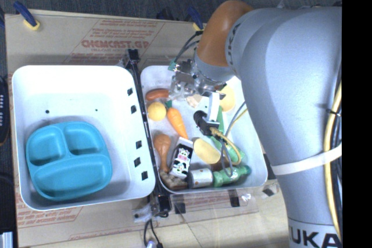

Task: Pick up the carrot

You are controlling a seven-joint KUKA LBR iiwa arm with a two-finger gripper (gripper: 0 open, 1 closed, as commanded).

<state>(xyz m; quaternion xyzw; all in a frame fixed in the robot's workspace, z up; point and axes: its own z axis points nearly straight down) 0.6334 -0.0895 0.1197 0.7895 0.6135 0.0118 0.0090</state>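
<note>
Carrot [176, 121] lies in right bin [254, 142], btwn yellow lemon [156, 111] & milk carton [182, 160]. End effector [185, 89] hangs just above/behind it, near sausage [156, 94]; can't tell its state

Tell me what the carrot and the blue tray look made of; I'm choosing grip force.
The carrot looks like moulded plastic toy food: even orange, smooth, with a green stub at its top. The blue tray seems to be hard plastic with a matte-to-satin finish, with rounded moulded compartments. Neither can be confirmed by sight alone.
</note>
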